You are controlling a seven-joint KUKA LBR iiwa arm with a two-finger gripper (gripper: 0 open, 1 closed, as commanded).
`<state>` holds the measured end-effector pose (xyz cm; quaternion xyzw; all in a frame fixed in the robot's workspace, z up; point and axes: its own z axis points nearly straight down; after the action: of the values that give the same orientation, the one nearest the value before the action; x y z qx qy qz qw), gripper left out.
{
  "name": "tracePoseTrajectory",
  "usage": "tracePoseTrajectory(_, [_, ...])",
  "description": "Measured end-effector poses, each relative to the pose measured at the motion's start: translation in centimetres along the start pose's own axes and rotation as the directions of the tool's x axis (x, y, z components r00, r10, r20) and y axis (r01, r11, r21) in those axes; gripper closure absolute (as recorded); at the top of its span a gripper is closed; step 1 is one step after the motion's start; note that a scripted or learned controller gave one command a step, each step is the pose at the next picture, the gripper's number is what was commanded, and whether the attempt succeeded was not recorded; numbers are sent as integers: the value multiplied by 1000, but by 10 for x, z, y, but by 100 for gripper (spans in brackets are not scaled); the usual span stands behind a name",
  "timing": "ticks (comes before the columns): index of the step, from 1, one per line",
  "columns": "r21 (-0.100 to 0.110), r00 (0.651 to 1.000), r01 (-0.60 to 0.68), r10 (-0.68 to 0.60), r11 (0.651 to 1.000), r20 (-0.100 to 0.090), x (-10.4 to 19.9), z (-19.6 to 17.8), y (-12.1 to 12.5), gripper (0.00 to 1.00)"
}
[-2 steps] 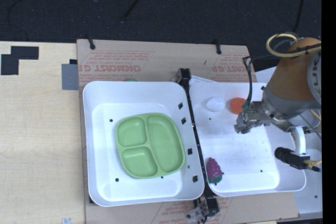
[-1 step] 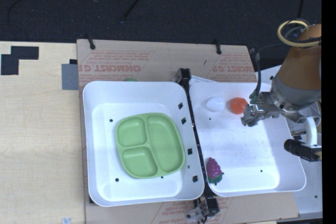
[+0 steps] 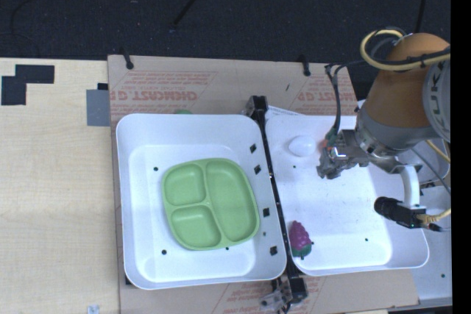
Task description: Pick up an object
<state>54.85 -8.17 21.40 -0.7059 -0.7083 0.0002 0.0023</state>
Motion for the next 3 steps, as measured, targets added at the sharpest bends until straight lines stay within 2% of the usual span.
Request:
tracePoseTrajectory(1, [2, 1000, -1, 1, 1000, 1, 44, 5, -10, 100])
tracePoseTrajectory(3, [-1, 1000, 2, -2, 1000, 1, 140, -19, -29, 100])
